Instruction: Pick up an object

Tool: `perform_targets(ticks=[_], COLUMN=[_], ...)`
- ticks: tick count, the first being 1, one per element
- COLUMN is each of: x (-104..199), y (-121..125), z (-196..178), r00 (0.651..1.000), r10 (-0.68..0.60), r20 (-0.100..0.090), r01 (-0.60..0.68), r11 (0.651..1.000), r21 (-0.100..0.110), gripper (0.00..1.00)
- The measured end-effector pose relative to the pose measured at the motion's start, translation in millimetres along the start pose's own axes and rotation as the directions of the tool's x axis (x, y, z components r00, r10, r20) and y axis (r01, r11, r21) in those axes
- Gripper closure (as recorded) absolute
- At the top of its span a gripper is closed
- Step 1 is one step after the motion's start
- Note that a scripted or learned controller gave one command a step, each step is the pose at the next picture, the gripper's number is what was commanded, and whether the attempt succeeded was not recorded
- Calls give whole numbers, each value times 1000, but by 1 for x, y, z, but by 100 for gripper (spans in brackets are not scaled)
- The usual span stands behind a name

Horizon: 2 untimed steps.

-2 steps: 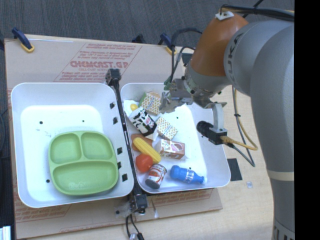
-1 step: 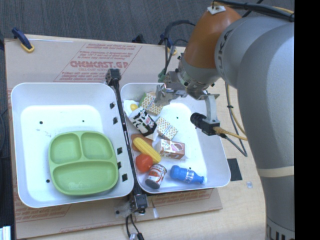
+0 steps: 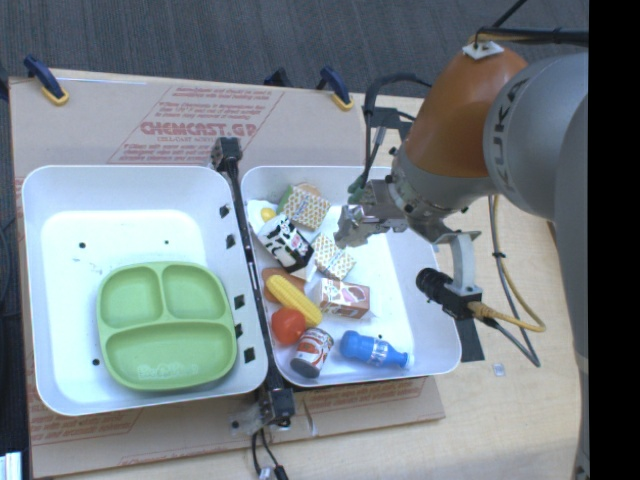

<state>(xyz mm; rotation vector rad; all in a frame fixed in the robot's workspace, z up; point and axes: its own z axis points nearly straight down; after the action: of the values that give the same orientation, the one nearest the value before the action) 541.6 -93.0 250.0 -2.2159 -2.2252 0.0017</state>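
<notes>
Two shallow white bins side by side on a bench: left bin (image 3: 40, 268) with a green divided tray (image 3: 165, 323) lying flat toward its near side, right bin (image 3: 430, 318) with a clutter of small toy groceries. Gripper (image 3: 352, 226) low over the far-right part of the right bin, reached in from the right below the grey arm's orange band (image 3: 455, 108); cannot tell from this slant whether open or closed, and nothing visibly held. Just left of it, a checkered packet (image 3: 305, 206) and a black-and-white cow-patterned carton (image 3: 285, 243); just near of it, a second checkered packet (image 3: 333, 260). Nearer still, a yellow banana (image 3: 292, 296), a red tomato (image 3: 288, 325), a small brown box (image 3: 345, 298), a red-labelled can (image 3: 312, 350) and a blue bottle (image 3: 375, 349) lying on its side. Blue clamps (image 3: 46, 78) along the far edge of the cardboard underlay.
</notes>
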Motion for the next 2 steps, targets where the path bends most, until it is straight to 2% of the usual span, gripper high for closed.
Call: perform_targets(ticks=[1,2], x=[-20,-6], y=[46,114], z=[44,57], r00=[1000,1000], r10=[-1,-2], r20=[2,0], r01=[1,2], r11=[1000,1000], r21=[1,-1], gripper=[100,100])
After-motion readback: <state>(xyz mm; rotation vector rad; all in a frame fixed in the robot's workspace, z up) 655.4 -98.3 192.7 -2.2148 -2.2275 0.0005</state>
